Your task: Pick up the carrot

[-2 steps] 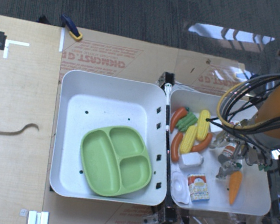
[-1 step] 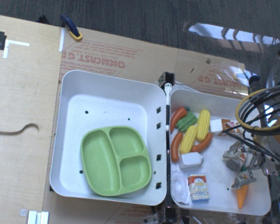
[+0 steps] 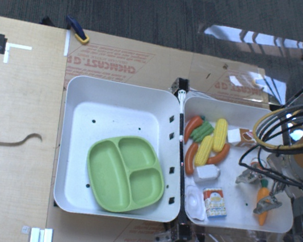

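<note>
Claw (image 3: 259, 194) sits low in the right bin (image 3: 280, 228), fingers spread, straddling the carrot (image 3: 264, 201) at the bin's right end. Looks lined up to close on it; nothing clamped yet, carrot lying on bin floor.

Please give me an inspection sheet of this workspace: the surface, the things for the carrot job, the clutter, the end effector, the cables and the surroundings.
Surface: bench bearing two white bins, left bin and right bin.
Job's things: carrot lies in the right bin near its right end, under the end effector.
Clutter: green plate in the left bin; corn cobs, hot dog, small carton and white pieces in the right bin.
End effector: low over the carrot; grip cannot be judged.
Cables: black and yellow loops on the arm.
Surroundings: grey carpet; cardboard sheet under the bins.
</note>
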Motion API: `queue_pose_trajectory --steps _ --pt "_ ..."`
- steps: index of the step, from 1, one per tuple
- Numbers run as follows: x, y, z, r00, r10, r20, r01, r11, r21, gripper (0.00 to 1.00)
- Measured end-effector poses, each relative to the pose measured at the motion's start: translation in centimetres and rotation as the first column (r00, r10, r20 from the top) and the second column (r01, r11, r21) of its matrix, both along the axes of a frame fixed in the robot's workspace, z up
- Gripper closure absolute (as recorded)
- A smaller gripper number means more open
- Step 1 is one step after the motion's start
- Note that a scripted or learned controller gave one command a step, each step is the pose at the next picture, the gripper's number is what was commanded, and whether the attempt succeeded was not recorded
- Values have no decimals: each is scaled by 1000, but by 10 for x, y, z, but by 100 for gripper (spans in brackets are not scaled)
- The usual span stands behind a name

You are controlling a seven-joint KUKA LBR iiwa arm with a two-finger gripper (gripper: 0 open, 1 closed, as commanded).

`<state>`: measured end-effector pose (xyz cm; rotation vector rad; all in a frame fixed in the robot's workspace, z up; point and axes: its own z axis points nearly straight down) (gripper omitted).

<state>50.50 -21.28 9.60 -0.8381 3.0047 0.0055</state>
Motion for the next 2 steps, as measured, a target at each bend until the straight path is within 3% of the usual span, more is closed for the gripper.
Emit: queue_pose_trajectory --steps 1,2 --pt "-9 7 -1 925 379 4 -379 925 4 0" --pt "-18 10 -1 816 578 7 -578 816 2 0"
